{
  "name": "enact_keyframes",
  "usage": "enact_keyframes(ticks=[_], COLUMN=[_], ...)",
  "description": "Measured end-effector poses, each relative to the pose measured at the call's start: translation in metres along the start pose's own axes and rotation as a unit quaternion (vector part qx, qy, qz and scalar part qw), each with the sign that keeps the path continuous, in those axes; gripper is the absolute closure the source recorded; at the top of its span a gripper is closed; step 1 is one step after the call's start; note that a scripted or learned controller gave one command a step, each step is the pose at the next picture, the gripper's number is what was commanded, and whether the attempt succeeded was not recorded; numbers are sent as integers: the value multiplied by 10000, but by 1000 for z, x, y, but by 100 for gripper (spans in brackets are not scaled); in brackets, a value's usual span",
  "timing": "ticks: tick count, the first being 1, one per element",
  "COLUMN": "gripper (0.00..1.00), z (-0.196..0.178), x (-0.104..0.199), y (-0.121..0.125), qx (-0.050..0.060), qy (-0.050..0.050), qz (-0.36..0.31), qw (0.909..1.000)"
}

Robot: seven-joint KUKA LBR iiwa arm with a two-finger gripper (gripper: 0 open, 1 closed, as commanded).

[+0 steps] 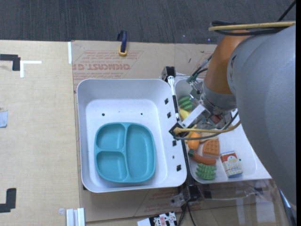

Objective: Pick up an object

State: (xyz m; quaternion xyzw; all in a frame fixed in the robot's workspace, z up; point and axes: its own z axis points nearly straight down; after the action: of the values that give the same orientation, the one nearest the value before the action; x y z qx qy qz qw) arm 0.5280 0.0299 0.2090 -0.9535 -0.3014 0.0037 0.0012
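Toy foods are crowded into the right bin [256,171], evidently as stock for picking. The waffle [211,148] lies among them, with an orange piece [194,136] just beside it and a small carton [231,164] near it. The pincer [203,122] hangs low just behind the waffle, seemingly placed for a grasp. Its opening cannot be told, and nothing is seen held.

Cardboard sheet [108,65] — red print, upside down: "CHEMCAST" — rest illegible.

Left bin [122,108]: bare floor open on far side of teal tray [125,152]. Right of tray, toy food [211,148] crowds right bin [248,150]; arm [265,84] overhangs.
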Motion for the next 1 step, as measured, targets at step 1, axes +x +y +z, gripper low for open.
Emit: enact_keyframes(ticks=[1], gripper=[100], z=[1], x=[-22], y=[-35], qx=[3], qy=[3], qz=[-354], qw=[9994])
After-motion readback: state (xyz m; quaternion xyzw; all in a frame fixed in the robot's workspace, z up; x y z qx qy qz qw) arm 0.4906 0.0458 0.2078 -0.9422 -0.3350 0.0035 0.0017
